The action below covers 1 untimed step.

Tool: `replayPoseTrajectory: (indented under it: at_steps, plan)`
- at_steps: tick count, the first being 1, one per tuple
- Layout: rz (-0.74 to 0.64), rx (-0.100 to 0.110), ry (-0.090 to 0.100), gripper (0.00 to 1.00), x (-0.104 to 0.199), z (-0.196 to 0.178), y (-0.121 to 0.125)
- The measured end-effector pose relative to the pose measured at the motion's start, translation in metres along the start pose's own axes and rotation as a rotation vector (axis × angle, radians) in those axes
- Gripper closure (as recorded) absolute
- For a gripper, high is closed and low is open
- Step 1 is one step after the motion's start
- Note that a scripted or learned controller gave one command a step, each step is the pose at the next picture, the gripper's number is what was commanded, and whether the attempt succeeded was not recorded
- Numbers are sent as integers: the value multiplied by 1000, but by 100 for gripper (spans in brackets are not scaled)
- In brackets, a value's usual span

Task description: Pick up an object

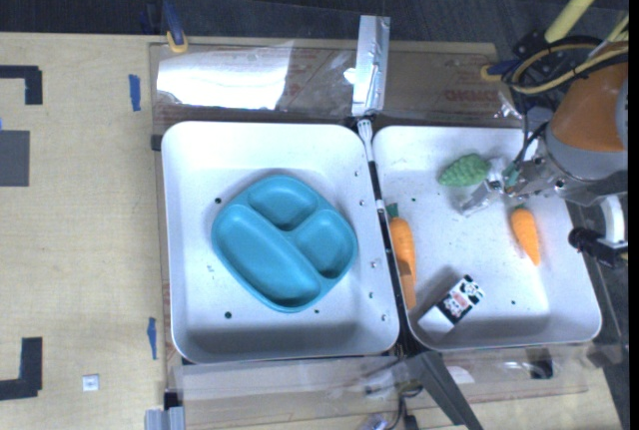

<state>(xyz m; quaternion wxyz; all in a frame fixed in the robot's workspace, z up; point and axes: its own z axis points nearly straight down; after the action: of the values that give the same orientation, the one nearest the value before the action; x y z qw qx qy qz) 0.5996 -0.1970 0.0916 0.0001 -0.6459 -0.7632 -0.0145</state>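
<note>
In the right bin (569,323) lie a fuzzy green toy (462,170), an orange carrot (525,232), a second carrot (401,246) against the divider between the bins, and a small black-and-white box (460,298). My gripper (487,191) is low in the right bin, just right of and below the green toy and up-left of the first carrot. It seems to touch the green toy's lower right edge. The grey arm with its orange band (589,119) reaches in from the right.
The left bin (190,159) holds a blue divided plate (284,240). A clear plastic sheet and a metal bracket (371,64) stand behind the bins. Yellow and black cables (544,59) hang at the upper right. Wooden bench top extends to the left.
</note>
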Motion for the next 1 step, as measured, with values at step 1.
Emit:
replayPoseTrajectory:
  at_steps: [1]
  plan:
    - [0, 1, 1, 0, 0, 1, 0]
